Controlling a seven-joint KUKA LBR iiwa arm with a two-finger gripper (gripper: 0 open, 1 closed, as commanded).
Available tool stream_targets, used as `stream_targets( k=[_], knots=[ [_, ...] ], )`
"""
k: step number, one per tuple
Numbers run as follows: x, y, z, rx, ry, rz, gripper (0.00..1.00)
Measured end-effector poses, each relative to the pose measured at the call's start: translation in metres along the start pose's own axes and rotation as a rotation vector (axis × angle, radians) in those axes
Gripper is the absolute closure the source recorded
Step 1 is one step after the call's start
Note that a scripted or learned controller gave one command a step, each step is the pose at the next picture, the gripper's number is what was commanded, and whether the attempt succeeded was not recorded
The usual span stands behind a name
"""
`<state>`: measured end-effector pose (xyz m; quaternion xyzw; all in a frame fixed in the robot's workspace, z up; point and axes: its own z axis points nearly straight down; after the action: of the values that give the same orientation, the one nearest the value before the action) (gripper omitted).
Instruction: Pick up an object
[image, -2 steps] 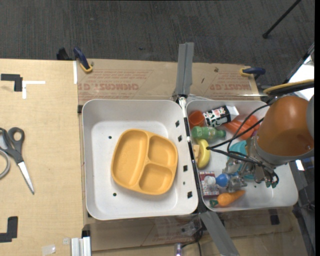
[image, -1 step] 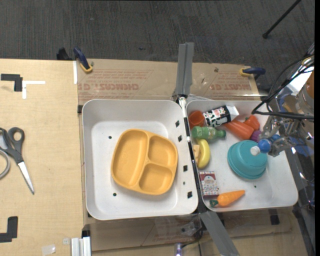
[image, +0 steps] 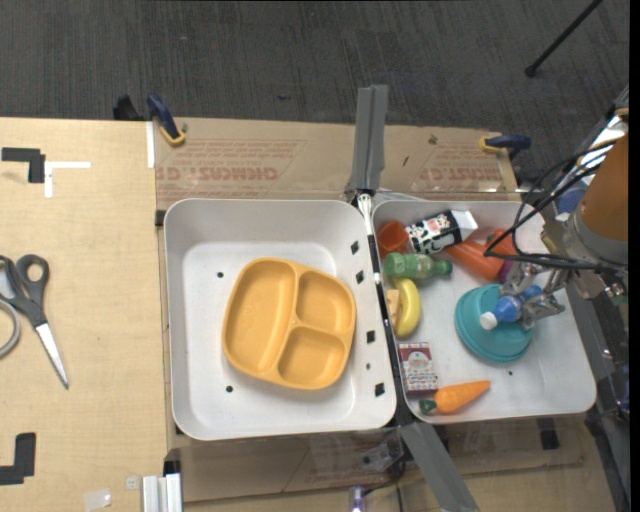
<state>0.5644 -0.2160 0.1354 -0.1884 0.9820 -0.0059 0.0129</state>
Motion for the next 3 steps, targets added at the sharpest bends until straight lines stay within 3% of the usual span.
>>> stream_targets(
  k=[1,3],
  knots=[
    [0.003,0.019,-0.001,0.011,-0.012,-0.013,1.0],
    [-0.003,0.05,0.001,0.021,-0.035,0.119,1.0]
  ],
)
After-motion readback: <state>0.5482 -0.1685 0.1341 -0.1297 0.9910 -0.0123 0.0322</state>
